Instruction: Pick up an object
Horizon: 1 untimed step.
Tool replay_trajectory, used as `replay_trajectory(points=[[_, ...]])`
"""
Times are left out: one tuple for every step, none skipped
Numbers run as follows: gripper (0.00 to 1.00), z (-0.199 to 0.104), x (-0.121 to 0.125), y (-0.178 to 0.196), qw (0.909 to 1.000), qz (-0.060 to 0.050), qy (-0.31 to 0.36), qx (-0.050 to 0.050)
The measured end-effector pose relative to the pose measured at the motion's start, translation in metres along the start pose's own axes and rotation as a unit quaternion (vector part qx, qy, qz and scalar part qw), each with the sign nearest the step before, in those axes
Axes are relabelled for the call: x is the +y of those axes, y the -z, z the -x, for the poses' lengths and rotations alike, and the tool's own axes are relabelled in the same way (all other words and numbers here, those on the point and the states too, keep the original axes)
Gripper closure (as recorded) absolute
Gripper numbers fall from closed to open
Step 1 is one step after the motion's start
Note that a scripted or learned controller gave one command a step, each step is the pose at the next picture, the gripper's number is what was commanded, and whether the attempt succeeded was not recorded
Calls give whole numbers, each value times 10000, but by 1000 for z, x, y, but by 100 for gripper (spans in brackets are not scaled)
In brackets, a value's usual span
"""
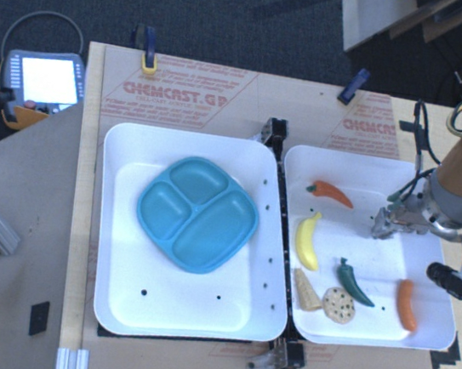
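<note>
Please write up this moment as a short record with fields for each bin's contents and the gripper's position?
left bin: blue divided plate
right bin: chilli-like orange pepper, banana, green pepper, cookie, tan wedge, orange carrot-like piece
gripper: over right bin, right of banana, nothing seen in it
arm: reaches in from the right

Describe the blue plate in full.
The blue plate is a rounded-square divided tray, light blue, plastic-looking, with three compartments: two smaller ones on its upper side, one larger below. It lies flat, turned at an angle, in the middle of the left bin. Its compartments hold nothing, and only the bin floor touches it.
</note>
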<state>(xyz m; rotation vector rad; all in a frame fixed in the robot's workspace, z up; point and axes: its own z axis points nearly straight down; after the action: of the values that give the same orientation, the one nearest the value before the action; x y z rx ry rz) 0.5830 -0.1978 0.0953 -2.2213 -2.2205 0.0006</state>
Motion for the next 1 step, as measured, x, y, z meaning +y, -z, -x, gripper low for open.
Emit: replay_trajectory(points=[[100,-5,-1,45,10000,37,7,-15]])
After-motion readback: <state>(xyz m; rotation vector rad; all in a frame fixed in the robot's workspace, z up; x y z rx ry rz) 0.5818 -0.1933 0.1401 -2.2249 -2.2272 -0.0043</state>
